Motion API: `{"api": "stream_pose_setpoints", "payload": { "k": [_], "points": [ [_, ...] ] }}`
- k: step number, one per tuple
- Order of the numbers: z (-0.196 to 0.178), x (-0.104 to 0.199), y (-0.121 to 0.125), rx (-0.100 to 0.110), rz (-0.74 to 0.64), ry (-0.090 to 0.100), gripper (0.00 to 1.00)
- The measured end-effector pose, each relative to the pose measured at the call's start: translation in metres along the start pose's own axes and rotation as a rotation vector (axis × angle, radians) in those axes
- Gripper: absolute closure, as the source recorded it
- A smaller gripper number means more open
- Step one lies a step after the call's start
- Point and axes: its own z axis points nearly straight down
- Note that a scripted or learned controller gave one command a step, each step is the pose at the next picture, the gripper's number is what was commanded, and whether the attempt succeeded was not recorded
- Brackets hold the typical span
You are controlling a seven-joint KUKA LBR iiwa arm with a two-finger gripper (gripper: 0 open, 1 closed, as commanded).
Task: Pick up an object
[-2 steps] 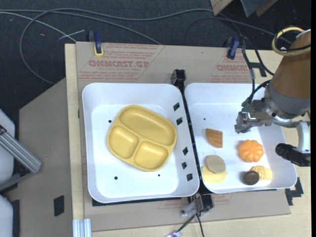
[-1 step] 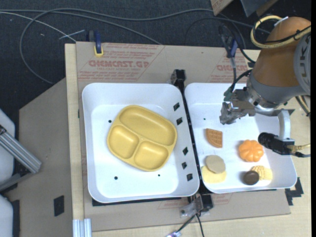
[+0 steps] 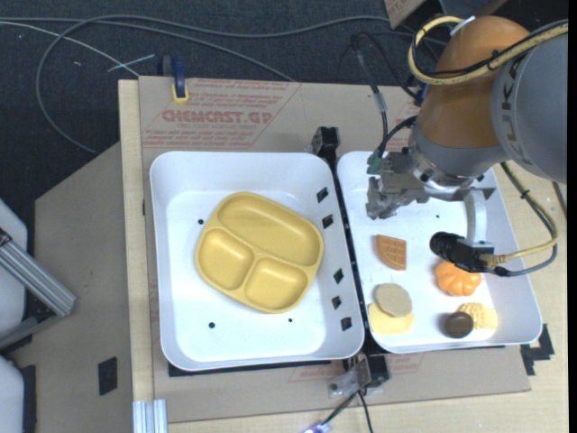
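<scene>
My gripper (image 3: 386, 207) hangs over the upper left part of the right bin (image 3: 361, 242), just above a tan waffle-like cracker (image 3: 390, 252). Nothing shows between its fingers. Lower in the same bin lie a round beige cookie on a pale yellow block (image 3: 390, 307), a small orange pumpkin (image 3: 457, 280), and a brown-and-yellow piece (image 3: 467, 320) at the bottom right. The pumpkin sits right of the cracker, partly under the wrist hardware.
The left bin (image 3: 171, 242) holds a yellow divided plate (image 3: 259, 251) in its middle. A cardboard sheet (image 3: 216, 115) lies under both bins. A black clip (image 3: 325, 141) sits at the top of the divider between the bins.
</scene>
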Motion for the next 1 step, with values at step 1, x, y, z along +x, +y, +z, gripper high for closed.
{"api": "stream_pose_setpoints", "payload": {
  "k": [1],
  "points": [
    [0.006,0.0452,0.012,0.001,0.002,-0.001,1.0]
  ]
}}
